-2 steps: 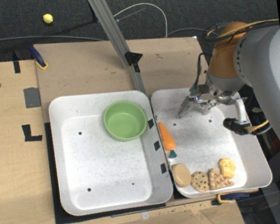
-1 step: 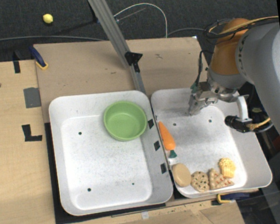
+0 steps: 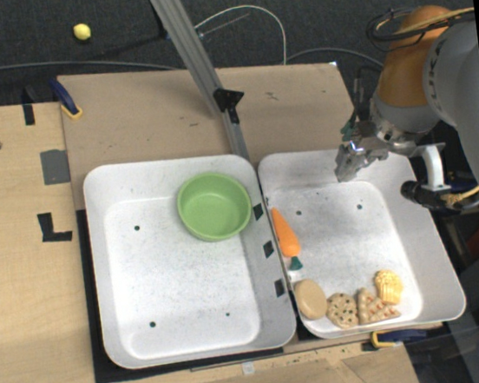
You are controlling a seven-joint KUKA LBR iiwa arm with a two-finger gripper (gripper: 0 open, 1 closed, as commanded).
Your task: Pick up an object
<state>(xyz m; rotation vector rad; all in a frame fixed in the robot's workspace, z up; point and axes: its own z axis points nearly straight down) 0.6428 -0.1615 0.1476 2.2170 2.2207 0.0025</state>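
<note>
The right bin (image 3: 375, 221) holds an orange carrot (image 3: 286, 233) along its left wall, with a small teal piece at the carrot's lower end. Along its front edge lie a tan bread roll (image 3: 309, 298), a chocolate-chip cookie (image 3: 342, 308), a waffle-like piece (image 3: 370, 307) and a yellow corn piece (image 3: 388, 286). My gripper (image 3: 349, 161) hangs over the bin's far right corner, well away from all these objects. Nothing shows between its fingers.
The left bin (image 3: 145, 269) contains a green bowl (image 3: 214, 205) near its far right corner. A grey metal pole (image 3: 195, 56) slants down to the gap between the bins. Cables cross the bench behind. A small yellow ball (image 3: 82, 31) lies far back on the dark floor.
</note>
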